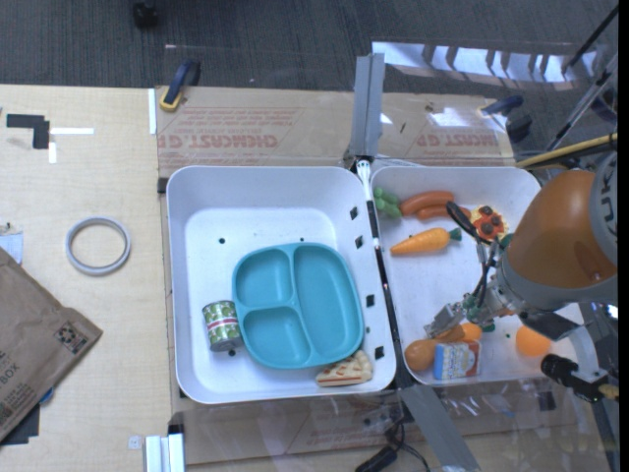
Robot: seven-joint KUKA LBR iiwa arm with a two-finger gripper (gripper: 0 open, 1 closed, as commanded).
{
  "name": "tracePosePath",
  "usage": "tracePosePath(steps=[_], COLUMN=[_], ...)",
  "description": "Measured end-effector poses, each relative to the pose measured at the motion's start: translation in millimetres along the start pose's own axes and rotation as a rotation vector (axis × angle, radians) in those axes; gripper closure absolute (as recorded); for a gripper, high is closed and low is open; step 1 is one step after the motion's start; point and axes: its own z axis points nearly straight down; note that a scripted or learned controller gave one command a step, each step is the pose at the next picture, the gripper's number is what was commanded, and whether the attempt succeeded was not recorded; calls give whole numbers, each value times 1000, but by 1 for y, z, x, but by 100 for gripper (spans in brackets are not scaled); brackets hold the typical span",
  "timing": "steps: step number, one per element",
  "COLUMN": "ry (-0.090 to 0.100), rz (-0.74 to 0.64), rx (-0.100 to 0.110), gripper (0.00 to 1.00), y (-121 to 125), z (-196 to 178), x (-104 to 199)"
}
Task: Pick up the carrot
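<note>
I see the gripper (pixel 454 320) low in the right bin (pixel 462 177), but I cannot tell how its jaws stand. The carrot (pixel 425 242) lies up and left of it, apart, on bare white floor. A small carton (pixel 456 360) sits just below the gripper, crowding the bin's near wall. The cardboard (pixel 236 126) beyond the left bin (pixel 182 293) reads CHEMCAST, upside down.

A bulky grey arm (pixel 600 264) with a broad, rounded orange band; its small metallic pincer (pixel 454 318) trails thin cables.
</note>
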Motion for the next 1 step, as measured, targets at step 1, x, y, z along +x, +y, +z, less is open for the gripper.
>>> tracePosePath(steps=[1], ry=[-1], rz=[4], rx=[-1], gripper=[100], y=[1], z=[-9], x=[-1])
